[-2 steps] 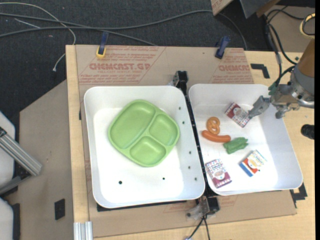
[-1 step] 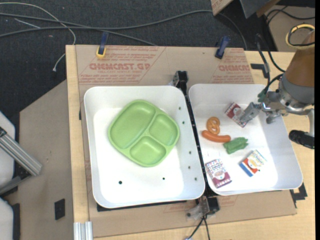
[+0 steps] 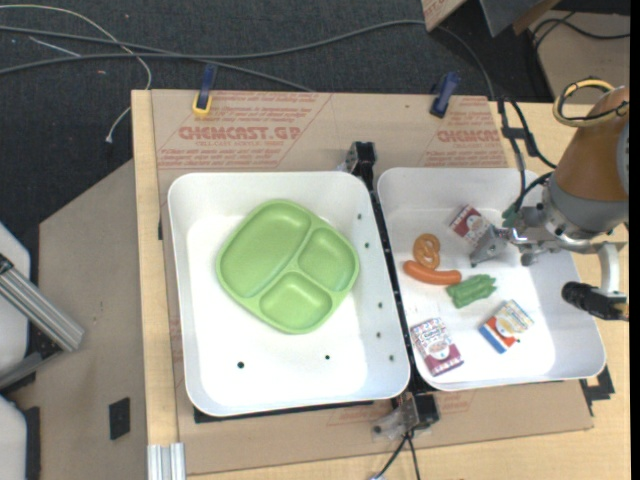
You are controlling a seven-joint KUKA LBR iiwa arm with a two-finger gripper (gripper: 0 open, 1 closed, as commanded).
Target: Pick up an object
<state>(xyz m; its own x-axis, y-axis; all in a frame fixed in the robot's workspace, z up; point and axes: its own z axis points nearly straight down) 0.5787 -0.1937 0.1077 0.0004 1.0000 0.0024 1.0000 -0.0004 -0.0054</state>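
Small snack packet (image 3: 434, 345) in right bin (image 3: 570, 363), end effector (image 3: 490, 248) above, grip state unclear

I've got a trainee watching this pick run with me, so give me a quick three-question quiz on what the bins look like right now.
1. True or false: the green divided plate lies in the same bin as the orange sausage-like toy.
2. Multiple choice: which item is nearest the gripper? A) the small red and white packet B) the card with blue and red stripes C) the green divided plate
3. Fill in: just below the orange sausage-like toy lies a ______ toy.

Key
1. False: the plate lies in the left bin, the sausage in the right bin.
2. A
3. green
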